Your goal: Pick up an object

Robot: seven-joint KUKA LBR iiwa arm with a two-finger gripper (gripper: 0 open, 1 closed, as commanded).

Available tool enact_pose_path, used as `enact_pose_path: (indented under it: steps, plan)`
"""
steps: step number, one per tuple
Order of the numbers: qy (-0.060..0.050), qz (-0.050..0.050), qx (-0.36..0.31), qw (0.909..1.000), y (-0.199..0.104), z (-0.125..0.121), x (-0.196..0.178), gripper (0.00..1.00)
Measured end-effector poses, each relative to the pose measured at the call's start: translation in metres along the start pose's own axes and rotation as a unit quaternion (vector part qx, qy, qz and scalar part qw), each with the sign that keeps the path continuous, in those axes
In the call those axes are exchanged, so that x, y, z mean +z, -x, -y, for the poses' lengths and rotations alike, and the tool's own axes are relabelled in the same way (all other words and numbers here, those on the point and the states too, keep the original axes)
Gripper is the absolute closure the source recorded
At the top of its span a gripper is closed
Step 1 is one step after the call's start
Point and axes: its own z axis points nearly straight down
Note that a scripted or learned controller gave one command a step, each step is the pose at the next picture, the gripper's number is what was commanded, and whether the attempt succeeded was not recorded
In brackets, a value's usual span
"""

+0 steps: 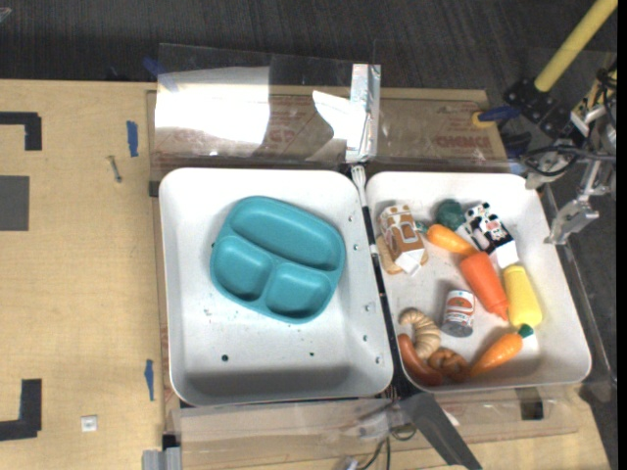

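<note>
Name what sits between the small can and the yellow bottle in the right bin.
In the camera view, the large orange carrot lies between the small can and the yellow bottle.

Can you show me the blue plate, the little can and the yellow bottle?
Plate (pixel 278 258): camera view, on its middle ridge.
Can (pixel 458 312): camera view, on its side label.
Bottle (pixel 522 297): camera view, on its yellow body.

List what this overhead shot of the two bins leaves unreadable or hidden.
- Small can, camera view: label print too small to read.
- Black-and-white toy: too small and blurred to identify.
- Dark green item: partly covered by the orange carrot.
- Brown pretzel-like toys: tangled together, so their count is unclear.
- Teal divided plate: its underside faces away.
</note>
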Motion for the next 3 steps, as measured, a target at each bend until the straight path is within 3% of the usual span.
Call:
enact_pose_path:
  steps: [1, 2, 3]
  plan:
    - [0.002, -0.005, 0.039, 0.9992, -0.033, -0.013, 0.127, 0.00]
    - [0.000, 0.001, 0.056, 0.9984, -0.035, -0.040, 0.183, 0.00]
    - [0.000, 0.002, -0.022, 0.9998, -0.053, -0.071, 0.182, 0.00]
